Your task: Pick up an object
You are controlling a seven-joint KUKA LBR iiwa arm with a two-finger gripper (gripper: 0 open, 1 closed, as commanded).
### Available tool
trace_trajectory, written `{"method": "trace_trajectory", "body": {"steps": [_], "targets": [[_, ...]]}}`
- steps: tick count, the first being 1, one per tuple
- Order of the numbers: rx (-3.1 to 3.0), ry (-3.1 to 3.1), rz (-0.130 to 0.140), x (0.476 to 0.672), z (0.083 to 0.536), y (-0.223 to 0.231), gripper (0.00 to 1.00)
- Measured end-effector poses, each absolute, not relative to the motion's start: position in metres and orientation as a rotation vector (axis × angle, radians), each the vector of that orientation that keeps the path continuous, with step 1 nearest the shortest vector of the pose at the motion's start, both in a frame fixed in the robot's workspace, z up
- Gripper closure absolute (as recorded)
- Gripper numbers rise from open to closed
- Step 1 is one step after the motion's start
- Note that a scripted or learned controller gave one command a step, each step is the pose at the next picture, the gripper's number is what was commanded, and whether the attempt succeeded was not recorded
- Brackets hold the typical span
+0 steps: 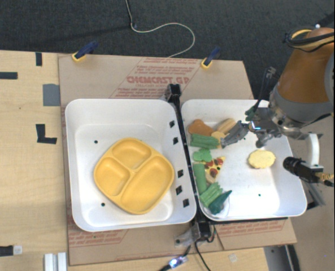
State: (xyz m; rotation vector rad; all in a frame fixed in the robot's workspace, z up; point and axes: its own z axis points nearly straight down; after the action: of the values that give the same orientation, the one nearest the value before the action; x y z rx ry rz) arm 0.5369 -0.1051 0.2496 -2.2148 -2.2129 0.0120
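A wooden bench with a cardboard sheet (156,81) clamped on top carries two white bins side by side. The left bin (77,117) holds a yellow divided plate (134,175), lying flat. The right bin (291,199) holds toy food crowded along its left wall, with a yellow round piece (261,160) apart on bare floor, probably the easiest pick. The gripper (240,133) hangs low beside a tan piece (223,127), fingers narrowly parted, nothing between them.

The arm (303,89) is grey with a broad orange band above a cluttered metal wrist.
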Motion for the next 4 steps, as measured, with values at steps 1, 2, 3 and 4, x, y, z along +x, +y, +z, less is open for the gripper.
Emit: {"method": "trace_trajectory", "body": {"steps": [1, 2, 3, 4], "targets": [[-2.219, -2.222, 0.001, 0.539, 0.255, -0.105, 0.0], [-2.218, -2.218, 0.008, 0.534, 0.201, -0.114, 0.0], [-2.217, -2.22, 0.007, 0.542, 0.151, -0.113, 0.0], [-2.216, -2.219, 0.007, 0.539, 0.107, -0.114, 0.0]]}}
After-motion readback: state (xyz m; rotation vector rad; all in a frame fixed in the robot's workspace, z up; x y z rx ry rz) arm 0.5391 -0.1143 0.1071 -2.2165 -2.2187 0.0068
